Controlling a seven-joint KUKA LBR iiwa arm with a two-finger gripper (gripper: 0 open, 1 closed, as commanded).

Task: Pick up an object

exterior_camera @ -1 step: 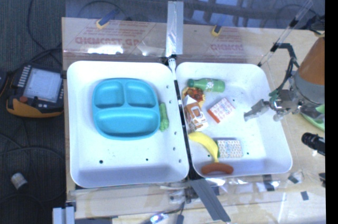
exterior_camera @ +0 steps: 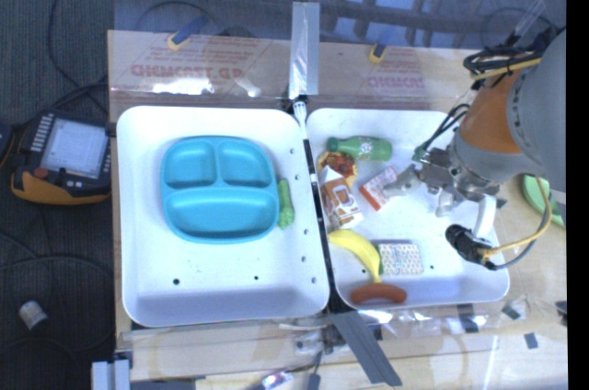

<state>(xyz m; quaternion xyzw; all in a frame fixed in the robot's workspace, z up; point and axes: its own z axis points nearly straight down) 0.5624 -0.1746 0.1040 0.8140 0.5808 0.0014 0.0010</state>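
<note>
I see the tabletop (exterior_camera: 230, 66) carrying two white bins. The left bin (exterior_camera: 147, 278) holds a blue divided plate (exterior_camera: 221, 188) with a small green piece (exterior_camera: 285, 204) at its 3 o'clock edge. The right bin (exterior_camera: 433, 287) holds the clutter. The arm (exterior_camera: 515, 117) enters from 3 o'clock, and its gripper (exterior_camera: 442, 188) hangs over the right bin's middle; I cannot tell the opening from this angle.

Nearest candidate: a red-and-white packet (exterior_camera: 379, 189), just at the gripper's 9 o'clock, long axis running roughly 2 to 8 o'clock. Beyond it lie a snack box (exterior_camera: 339, 198), a green bottle (exterior_camera: 361, 147) toward 10 o'clock, a banana (exterior_camera: 359, 252), a patterned pouch (exterior_camera: 401, 259) and a sausage (exterior_camera: 378, 294) toward 7 o'clock.

My judgement: nothing is held; a short shift toward 9 o'clock comes next.
</note>
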